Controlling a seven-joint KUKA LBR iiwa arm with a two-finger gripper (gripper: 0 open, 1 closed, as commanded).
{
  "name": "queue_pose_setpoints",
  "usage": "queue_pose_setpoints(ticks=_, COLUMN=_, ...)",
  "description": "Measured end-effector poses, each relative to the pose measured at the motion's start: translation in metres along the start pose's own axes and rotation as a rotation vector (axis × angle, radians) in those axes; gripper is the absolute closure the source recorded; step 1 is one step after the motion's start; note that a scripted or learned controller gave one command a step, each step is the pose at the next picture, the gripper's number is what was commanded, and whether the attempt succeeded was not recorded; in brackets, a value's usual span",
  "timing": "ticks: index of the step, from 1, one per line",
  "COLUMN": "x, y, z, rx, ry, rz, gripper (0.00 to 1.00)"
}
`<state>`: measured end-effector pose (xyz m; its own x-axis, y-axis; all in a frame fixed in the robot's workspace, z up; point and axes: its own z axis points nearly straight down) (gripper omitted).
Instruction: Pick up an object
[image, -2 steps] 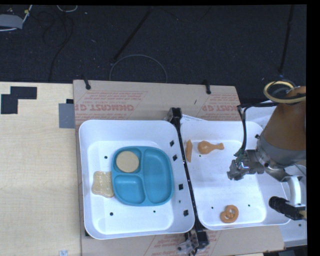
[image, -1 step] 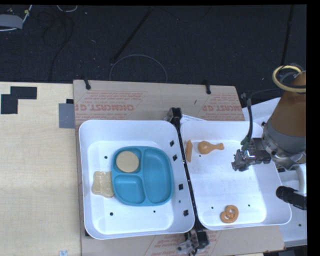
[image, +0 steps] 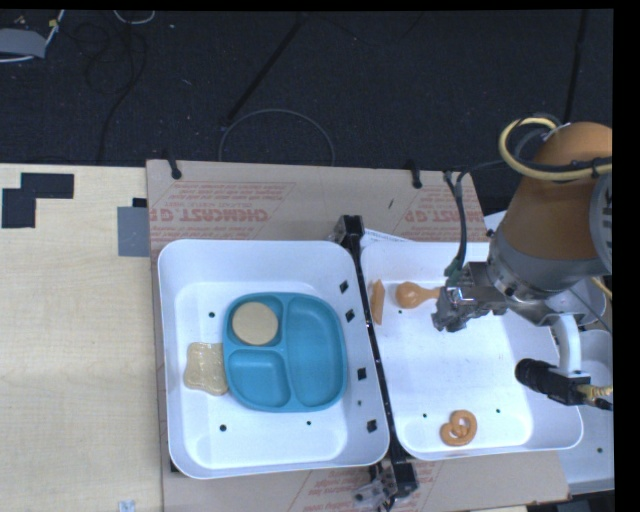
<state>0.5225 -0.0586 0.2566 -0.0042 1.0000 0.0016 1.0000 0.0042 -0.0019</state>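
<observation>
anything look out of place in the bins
Only slightly: a pale waffle-like piece lies on the left bin floor against the blue tray, not in a compartment, unlike the round cookie.

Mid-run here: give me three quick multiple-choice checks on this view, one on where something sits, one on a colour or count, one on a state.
1. Where is the pretzel?
A. On the blue tray
B. Near the front edge of the right bin
C. On the bench outside the bins

2. What colour is the divided tray in the left bin?
A. Blue
B. Red
C. Green

3. What is in the tray's upper left compartment?
A. A round tan piece
B. A pretzel
C. A spoon

Answers: 1 B, the pretzel lies low in the right bin, apart from the gripper. 2 A, the tray is plainly blue. 3 A, the round tan piece sits in that compartment, while the pale flat piece lies beside the tray.
</observation>
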Motion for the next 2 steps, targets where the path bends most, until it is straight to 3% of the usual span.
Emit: queue_pose_setpoints(ticks=2, x=0.094, y=0.032, z=0.029, rx=0.003, ry=0.000, rz=0.001, gripper=1.00)
